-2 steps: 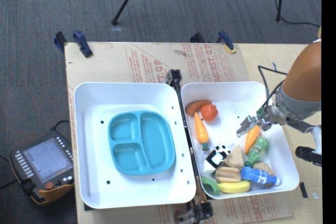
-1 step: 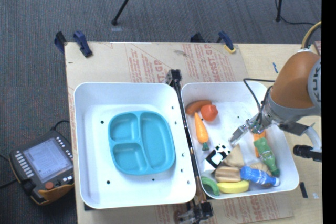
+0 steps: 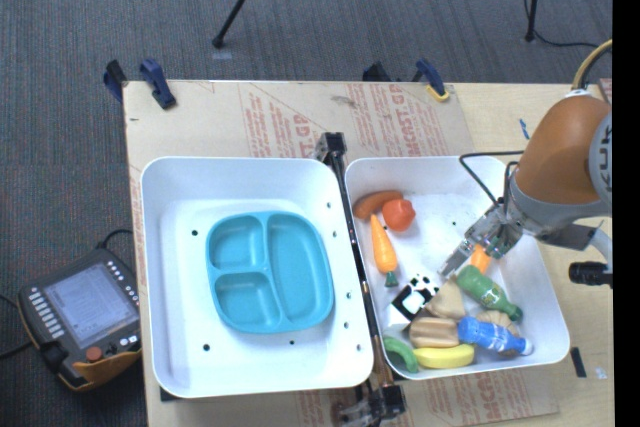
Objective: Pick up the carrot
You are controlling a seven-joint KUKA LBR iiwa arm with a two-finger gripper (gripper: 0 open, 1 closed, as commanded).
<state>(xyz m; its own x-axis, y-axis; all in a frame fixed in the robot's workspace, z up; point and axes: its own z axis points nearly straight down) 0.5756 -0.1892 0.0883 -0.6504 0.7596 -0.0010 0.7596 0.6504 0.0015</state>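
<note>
The carrot (image 3: 383,246) is orange and slender with a green stub at its near end. It lies along the left wall of the right bin (image 3: 548,277), just below a red tomato (image 3: 399,214). My gripper (image 3: 466,256) hangs low over the middle of the same bin, right of the carrot and apart from it. It points down-left, over a small orange piece (image 3: 481,260) and a green bottle (image 3: 485,288). Nothing of the carrot is in the gripper.
The right bin also holds a brown sausage (image 3: 374,201), a black-and-white block (image 3: 415,294), a bun (image 3: 433,330), a banana (image 3: 446,357), a blue bottle (image 3: 496,336) and a green pepper (image 3: 398,350). The left bin (image 3: 165,215) holds a blue divided plate (image 3: 270,270).
</note>
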